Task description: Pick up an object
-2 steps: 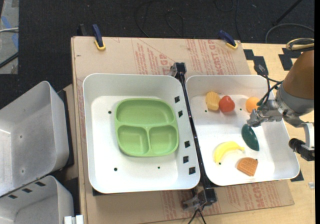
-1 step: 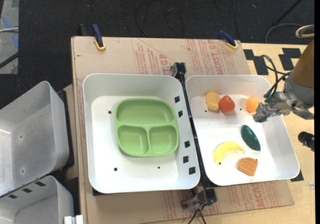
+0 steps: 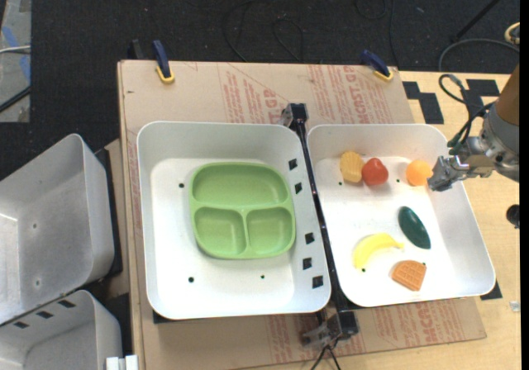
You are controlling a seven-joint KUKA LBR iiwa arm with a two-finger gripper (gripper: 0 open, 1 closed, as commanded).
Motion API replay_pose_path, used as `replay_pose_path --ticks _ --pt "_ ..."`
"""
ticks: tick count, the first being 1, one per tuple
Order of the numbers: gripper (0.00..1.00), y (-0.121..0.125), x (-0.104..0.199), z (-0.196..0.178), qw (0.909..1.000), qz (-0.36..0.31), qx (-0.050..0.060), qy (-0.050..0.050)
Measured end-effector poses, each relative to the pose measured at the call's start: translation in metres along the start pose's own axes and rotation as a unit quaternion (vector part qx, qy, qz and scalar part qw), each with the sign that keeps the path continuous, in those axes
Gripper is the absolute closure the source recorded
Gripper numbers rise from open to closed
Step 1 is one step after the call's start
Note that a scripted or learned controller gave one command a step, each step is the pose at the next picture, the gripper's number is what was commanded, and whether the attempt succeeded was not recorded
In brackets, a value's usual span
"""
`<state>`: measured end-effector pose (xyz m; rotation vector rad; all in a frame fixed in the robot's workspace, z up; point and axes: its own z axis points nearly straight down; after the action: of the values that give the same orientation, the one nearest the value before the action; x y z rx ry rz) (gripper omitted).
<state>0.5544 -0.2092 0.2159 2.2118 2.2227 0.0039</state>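
The right bin (image 3: 463,277) holds several toy foods: a yellow-orange piece (image 3: 352,166), a red one (image 3: 375,172), an orange ball (image 3: 419,172), a dark green oval (image 3: 414,226), a yellow banana (image 3: 375,249) and an orange waffle-like piece (image 3: 408,274). My gripper (image 3: 442,174) hangs at the bin's right rim, just right of the orange ball, with nothing visible between its fingers.
The left bin (image 3: 165,277) holds a green three-compartment tray (image 3: 243,209). Black clips run along the divider (image 3: 307,187) between the bins. Blue-yellow clamps (image 3: 163,61) hold the board at the back. Grey containers (image 3: 45,220) stand at the far left.
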Motion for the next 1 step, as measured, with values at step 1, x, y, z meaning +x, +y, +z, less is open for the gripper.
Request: replay_pose_path --ticks 1 --pt "1.0 0.0005 0.0003 0.0091 1.0 0.0 0.003 0.001"
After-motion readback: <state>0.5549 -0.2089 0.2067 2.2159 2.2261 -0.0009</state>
